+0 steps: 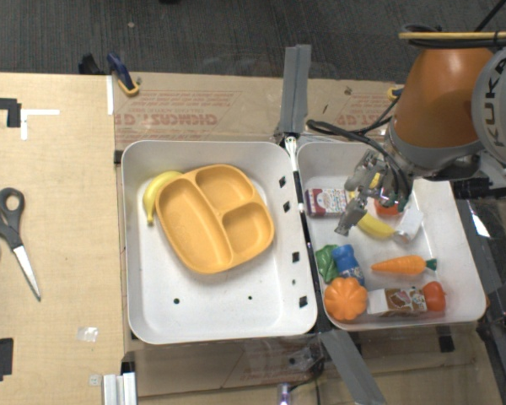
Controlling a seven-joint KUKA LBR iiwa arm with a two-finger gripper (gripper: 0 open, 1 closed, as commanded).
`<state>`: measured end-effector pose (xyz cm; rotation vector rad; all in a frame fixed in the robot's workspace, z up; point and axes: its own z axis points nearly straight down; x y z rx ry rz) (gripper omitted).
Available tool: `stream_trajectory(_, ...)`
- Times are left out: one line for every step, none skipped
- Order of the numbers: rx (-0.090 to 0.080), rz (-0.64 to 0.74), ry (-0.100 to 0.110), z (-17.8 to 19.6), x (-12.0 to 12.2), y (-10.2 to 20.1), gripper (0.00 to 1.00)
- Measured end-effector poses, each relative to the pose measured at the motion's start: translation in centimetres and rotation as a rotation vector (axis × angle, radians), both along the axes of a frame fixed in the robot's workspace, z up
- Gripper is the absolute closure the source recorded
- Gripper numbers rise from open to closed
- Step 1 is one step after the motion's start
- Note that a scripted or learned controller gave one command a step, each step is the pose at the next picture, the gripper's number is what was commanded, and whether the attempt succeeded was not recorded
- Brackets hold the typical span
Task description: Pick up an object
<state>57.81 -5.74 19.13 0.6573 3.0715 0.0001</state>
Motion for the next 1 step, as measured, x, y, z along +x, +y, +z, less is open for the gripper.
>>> stream_trajectory(-0.001, -0.198, -0.003, -9.86, 2.26, -4.14, 0.0)
